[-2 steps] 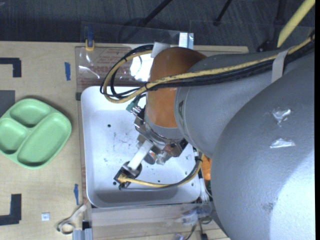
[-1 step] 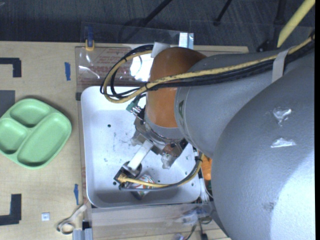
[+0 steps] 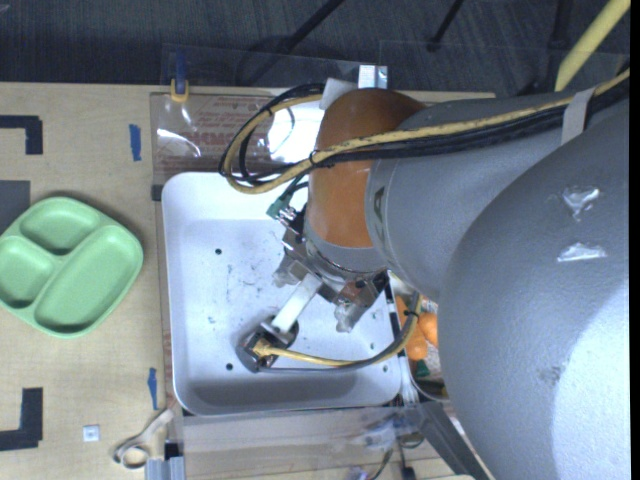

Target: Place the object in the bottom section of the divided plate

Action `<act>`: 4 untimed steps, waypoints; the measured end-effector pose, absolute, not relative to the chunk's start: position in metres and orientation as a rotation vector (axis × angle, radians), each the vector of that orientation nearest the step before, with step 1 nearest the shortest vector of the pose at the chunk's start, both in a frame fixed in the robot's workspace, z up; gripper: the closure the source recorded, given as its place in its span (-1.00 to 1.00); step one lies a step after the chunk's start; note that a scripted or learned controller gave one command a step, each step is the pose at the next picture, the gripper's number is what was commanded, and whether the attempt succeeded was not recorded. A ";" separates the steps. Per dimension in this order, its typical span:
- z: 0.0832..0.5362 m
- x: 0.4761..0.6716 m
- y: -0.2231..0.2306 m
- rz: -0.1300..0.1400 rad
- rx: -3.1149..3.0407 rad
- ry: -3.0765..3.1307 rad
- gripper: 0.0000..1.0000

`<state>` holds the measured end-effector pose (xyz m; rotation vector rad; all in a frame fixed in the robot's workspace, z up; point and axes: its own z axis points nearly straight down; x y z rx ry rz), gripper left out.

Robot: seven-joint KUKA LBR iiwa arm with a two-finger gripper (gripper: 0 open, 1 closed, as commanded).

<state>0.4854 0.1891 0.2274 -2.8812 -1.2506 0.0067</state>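
Left of white bin (image 3: 200,268): green divided plate (image 3: 88,278), long section diagonal, lower-right.

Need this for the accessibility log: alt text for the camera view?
A grey arm with an orange band reaches from the right into a white bin, gripper near its floor. A green divided plate sits on the wooden bench to the bin's left.

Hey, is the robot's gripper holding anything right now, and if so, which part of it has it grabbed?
Cannot be told: the gripper hangs over the white bin, largely hidden beneath the arm.
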 end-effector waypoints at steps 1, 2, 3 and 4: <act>0.435 0.504 0.149 0.003 -2.875 -1.266 -1.00; 0.299 0.484 0.201 0.002 -3.026 -0.841 -1.00; 0.308 0.485 0.202 0.002 -3.026 -0.841 1.00; 0.308 0.485 0.202 0.002 -3.026 -0.841 -1.00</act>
